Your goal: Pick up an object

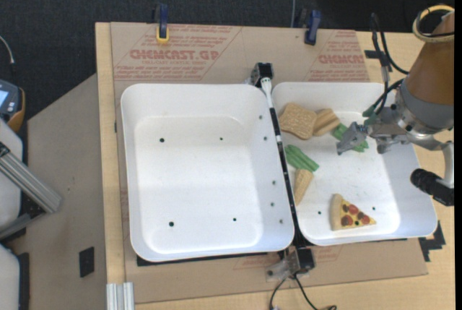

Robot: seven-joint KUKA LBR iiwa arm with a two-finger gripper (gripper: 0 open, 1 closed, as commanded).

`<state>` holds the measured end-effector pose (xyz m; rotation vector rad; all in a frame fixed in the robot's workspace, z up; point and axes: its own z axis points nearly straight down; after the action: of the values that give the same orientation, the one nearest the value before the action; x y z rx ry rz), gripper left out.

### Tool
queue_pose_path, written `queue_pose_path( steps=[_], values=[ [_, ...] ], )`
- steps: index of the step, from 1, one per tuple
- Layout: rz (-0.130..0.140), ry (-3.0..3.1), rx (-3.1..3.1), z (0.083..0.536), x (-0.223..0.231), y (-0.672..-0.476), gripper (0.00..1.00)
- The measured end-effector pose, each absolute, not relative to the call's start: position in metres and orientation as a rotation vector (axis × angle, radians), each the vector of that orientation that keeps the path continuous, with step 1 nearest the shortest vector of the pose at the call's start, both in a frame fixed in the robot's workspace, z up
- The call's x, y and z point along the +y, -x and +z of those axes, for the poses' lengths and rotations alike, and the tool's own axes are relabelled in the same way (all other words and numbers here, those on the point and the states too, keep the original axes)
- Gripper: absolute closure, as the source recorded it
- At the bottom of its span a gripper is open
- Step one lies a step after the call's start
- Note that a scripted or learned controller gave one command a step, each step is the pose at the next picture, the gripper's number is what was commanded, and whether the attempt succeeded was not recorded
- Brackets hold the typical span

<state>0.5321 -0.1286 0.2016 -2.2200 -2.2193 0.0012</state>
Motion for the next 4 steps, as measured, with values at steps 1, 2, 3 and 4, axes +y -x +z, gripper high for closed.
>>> queue_pose_path(
  steps=[1, 2, 3, 4],
  values=[
    [-0.002, 2.243, -2.224, 0.297, -0.232, -0.538, 0.00],
    [-0.009, 2.226, -2.239, 0.355, -0.223, -0.652, 0.00],
    [-0.005, 2.225, -2.231, 0.397, -0.223, -0.668, 0.00],
    [-0.004, 2.225, -2.229, 0.431, -0.223, -0.667, 0.00]
  ],
)
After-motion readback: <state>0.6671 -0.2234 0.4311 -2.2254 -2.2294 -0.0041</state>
